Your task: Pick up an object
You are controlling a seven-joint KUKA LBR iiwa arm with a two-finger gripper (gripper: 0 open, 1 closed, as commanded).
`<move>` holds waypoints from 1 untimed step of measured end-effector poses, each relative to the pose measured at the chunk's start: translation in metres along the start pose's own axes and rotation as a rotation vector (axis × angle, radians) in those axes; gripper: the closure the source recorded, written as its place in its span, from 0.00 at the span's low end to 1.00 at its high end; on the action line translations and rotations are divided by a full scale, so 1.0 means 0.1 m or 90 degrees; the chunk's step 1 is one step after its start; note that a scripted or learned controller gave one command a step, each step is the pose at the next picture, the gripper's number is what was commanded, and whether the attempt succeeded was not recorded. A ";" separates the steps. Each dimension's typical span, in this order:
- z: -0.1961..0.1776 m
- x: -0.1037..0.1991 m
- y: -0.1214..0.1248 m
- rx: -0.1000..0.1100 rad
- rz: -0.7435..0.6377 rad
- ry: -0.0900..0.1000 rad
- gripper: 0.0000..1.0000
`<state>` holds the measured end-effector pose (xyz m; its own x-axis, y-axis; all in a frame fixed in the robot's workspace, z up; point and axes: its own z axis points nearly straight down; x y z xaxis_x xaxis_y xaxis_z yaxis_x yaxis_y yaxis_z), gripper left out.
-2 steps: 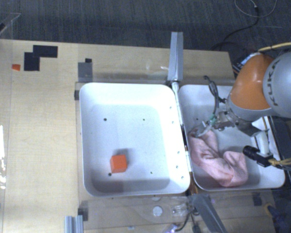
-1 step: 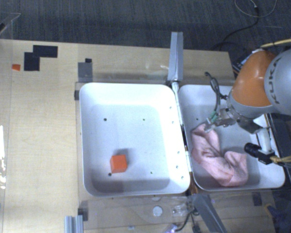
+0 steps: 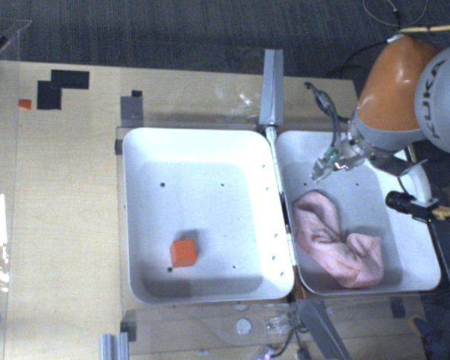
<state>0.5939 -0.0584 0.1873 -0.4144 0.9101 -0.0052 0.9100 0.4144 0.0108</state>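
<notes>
A crumpled pink cloth lies in the near half of the right bin, reaching toward the wall it shares with the left bin. A small orange block sits in the near part of the left bin, well apart from the cloth. Farther back, the hand hangs over the far part of the right bin, above the cloth and apart from it; whether it is released or clenched cannot be told. Both bins rest on the pale wooden worktop.
</notes>
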 end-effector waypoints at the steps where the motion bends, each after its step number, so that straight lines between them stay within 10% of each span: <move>1: 0.00 0.00 0.00 0.000 0.000 0.000 0.00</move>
<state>0.5938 -0.0587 0.1871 -0.4140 0.9103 -0.0051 0.9102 0.4140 0.0104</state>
